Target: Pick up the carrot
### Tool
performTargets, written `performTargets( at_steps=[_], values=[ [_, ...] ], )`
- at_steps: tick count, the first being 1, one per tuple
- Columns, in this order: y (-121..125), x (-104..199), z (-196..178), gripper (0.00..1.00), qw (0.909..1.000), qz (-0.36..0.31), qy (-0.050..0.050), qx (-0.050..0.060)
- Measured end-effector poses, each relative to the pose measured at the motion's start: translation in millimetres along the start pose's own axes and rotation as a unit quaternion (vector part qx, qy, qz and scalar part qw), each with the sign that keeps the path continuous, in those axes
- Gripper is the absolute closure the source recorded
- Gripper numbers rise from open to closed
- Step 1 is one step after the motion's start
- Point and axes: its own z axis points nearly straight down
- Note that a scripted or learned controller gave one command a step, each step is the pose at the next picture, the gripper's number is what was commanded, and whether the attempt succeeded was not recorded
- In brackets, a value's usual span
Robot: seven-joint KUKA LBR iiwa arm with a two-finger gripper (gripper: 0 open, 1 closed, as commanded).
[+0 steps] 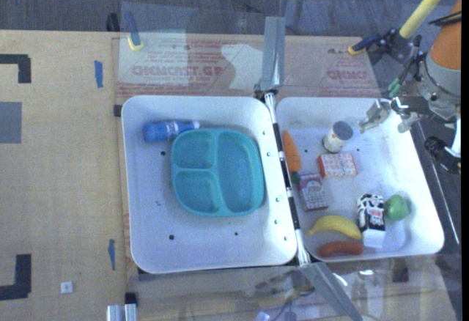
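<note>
The orange carrot (pixel 292 151) with a green end lies along the left wall of the right bin (pixel 410 158), pointing up the view. My gripper (pixel 387 116) hangs over the bin's upper right corner, well to the right of the carrot. Its two fingers are spread apart with nothing between them.
The right bin also holds a small jar (pixel 337 136), a pink box (pixel 338 165), a red carton (pixel 314 192), a banana (pixel 334 225), a sausage (pixel 338 248), a cow-patterned carton (pixel 371 211) and a green fruit (pixel 397 207). The left bin (pixel 139 187) holds a teal divided plate (pixel 217 171) and a blue bottle (pixel 167 129).
</note>
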Motion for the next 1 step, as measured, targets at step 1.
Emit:
performTargets(
  at_steps=[1],
  values=[
    [-62.7,12.6,124.0,0.0,0.9988,-0.049,-0.001,-0.004]
  ],
)
